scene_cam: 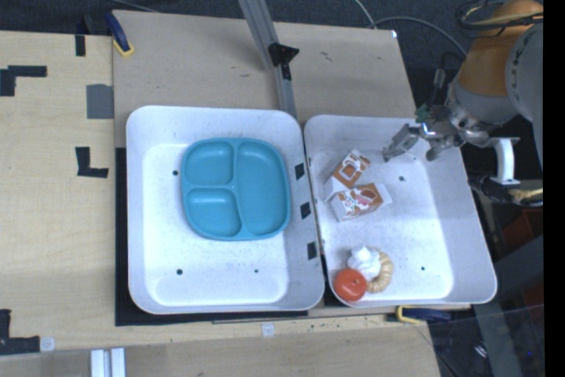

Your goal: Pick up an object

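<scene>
In the camera view, the end effector (415,142) hangs over the upper right part of the right bin (459,216), its 2 fingers spread apart with nothing between them. Just to its left and a little below lie 2 small snack packets: packet 1 (351,168) and, touching it underneath, packet 2 (358,200), both white with orange-brown printing too small to read. Further below, at the bin's near edge, sit a red round toy (350,285) and a white and tan piece (372,265) pressed against it. Well to the left, the left bin (150,190) holds a blue divided plate (236,188) with 3 compartments. A grey pole (256,9) slants across the worktop (194,66) above the bins.
</scene>
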### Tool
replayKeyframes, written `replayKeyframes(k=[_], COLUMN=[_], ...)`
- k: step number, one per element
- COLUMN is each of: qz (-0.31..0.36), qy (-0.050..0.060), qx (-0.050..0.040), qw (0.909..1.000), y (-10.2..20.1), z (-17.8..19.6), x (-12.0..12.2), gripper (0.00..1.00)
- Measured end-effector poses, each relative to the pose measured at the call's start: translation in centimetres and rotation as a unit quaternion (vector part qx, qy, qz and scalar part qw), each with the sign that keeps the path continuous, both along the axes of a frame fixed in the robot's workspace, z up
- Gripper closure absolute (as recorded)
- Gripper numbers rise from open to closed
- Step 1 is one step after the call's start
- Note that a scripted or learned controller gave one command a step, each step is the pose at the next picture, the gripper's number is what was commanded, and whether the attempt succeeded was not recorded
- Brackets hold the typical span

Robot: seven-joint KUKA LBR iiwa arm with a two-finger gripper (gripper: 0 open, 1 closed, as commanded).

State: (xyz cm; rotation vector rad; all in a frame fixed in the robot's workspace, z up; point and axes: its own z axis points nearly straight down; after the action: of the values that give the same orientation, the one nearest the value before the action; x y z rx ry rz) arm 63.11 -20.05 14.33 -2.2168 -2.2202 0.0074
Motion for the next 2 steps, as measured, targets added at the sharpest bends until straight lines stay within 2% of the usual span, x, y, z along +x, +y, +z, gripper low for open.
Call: replayKeyframes(k=[1, 2], qz=[0.001, 0.0], qy=[-0.002, -0.006], qx=[-0.0007, -0.0008], qw=[1.0, 1.0], y=[0.0, -0.1], z=[1.4, 7.7], x=[0.2, 0.0], gripper=[1.0, 1.0])
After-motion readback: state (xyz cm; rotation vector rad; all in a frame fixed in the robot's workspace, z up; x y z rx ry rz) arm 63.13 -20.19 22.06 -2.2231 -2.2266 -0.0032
